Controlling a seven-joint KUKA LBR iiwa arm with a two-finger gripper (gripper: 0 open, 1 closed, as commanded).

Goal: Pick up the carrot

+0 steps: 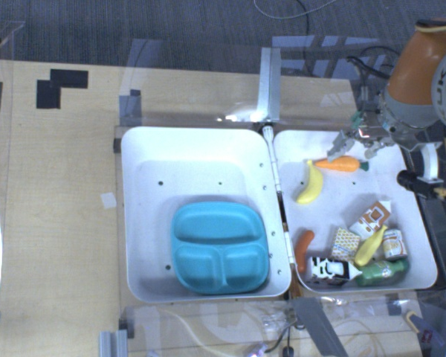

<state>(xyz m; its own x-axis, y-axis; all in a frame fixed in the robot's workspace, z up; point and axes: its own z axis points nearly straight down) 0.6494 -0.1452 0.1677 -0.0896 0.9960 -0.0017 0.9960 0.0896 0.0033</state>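
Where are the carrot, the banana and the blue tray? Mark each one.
carrot (pixel 340 165), camera view, middle of its orange body
banana (pixel 310 184), camera view, middle of its curve
blue tray (pixel 219 246), camera view, ridge between its compartments

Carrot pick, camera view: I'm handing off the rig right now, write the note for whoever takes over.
Gripper: above the far end of the right bin, fingers spread, nothing between them.
Carrot: lies flat in that bin just below the gripper, beside the banana.
Done: arm positioned over the carrot.
Left: descend, close on it, lift.
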